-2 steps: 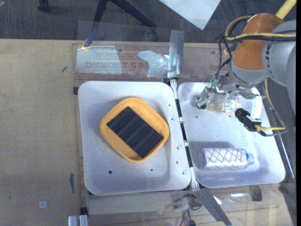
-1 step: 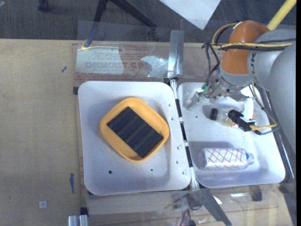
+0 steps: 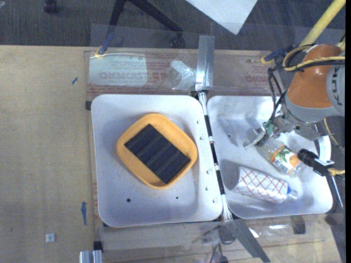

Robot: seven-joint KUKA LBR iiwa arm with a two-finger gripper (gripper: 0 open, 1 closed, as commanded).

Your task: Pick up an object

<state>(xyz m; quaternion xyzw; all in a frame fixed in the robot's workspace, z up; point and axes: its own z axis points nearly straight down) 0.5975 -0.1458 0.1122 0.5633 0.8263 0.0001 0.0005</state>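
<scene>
Not much is done yet, I'd say. The gripper (image 3: 262,136) is down in the right white bin (image 3: 323,201), just left of a small clear bottle with a green-orange label (image 3: 284,159) – whether it's released or clenched, I can't tell. Nothing is lifted: the red-checked paper tray (image 3: 258,183) and the orange-framed dark panel (image 3: 157,149) in the left bin (image 3: 109,201) lie flat – the actual grab and lift are left.

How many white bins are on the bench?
2. The left bin holds an orange dish. The right bin sits beside it, under the arm.
</scene>
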